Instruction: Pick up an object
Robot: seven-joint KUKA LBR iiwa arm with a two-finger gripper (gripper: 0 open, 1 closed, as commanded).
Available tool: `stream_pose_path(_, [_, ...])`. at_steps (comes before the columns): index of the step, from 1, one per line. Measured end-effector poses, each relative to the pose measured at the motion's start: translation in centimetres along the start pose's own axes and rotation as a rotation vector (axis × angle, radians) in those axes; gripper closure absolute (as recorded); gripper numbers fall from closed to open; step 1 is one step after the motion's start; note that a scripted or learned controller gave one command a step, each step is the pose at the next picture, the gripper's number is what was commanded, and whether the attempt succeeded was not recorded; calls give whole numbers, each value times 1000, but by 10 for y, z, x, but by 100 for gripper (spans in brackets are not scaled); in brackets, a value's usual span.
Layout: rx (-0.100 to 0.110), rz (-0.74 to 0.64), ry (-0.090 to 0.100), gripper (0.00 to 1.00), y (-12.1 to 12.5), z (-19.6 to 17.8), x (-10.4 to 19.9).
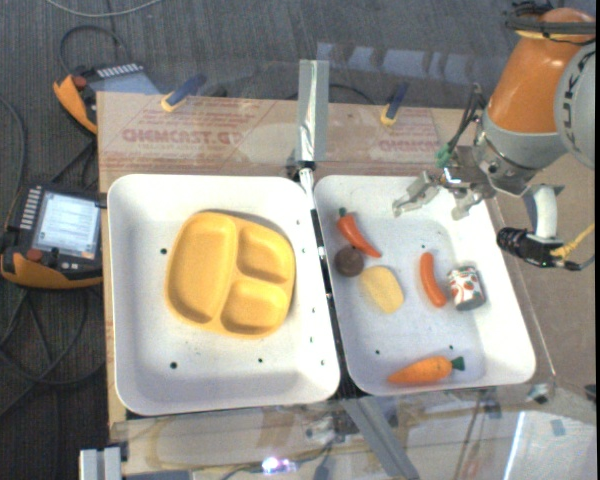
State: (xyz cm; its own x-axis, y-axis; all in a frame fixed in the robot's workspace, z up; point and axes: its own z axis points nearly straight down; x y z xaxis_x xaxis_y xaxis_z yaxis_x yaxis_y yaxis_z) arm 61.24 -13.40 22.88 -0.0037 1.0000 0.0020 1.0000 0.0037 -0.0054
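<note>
Setting: robotics laboratory.
Floor: grey carpet (230, 28) strewn with loose black cables (10, 318).
Control gear: teach pendant (55, 233) with lit screen, lying left of the worktop (230, 133).
Fixtures: two white bins (130, 368) clamped side by side.
Props: toy foods, yellow compartment tray (230, 273).

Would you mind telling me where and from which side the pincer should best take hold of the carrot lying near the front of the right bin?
Probably across the thick middle of the carrot, coming straight down from above. It lies flat and lengthwise along the right bin's front wall, green top pointing right, so the pincer fingers should close across its narrow width. The side toward the bin's centre has free floor; the wall side looks tight.
</note>
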Motion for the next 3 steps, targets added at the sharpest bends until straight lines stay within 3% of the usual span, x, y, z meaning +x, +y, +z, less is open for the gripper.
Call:
stream_pose_path(1, [-13, -263, -5, 0, -15, 140, -46])
stream_pose_path(2, [-16, -262, -5, 100, -13, 132, -46])
stream_pose_path(3, [-1, -170, -4, 100, 11, 6, -16])
